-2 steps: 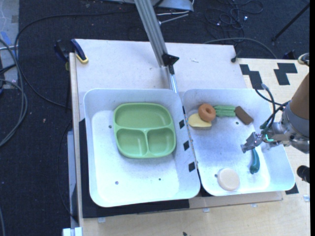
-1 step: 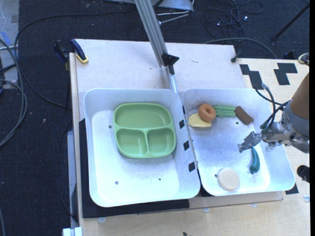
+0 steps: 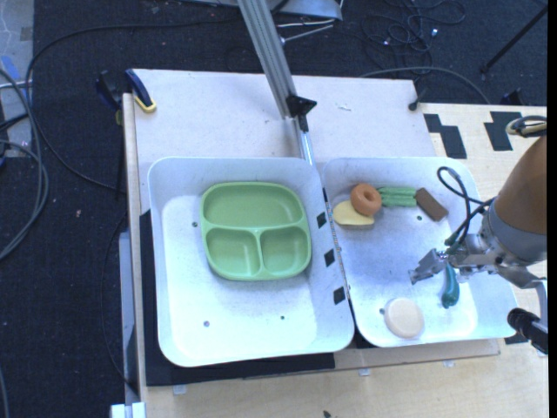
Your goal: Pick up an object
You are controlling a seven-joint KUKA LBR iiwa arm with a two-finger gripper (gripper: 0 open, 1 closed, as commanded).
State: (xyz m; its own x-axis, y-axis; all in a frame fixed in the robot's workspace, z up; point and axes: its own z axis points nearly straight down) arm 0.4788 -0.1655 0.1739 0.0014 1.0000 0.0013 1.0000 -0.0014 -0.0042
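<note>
My gripper is low over the right side of the right bin, reaching in from the right. A small teal elongated object lies right beside or just under it; whether they touch is unclear. At the bin's front lies a cream round piece. Along the far side sit an orange donut, a yellow piece against it, a green pod and a brown block.
The left bin holds a green divided plate. A metal pole slants down to the bins' shared far edge. A black cable loops from the arm over the right bin's far right corner.
</note>
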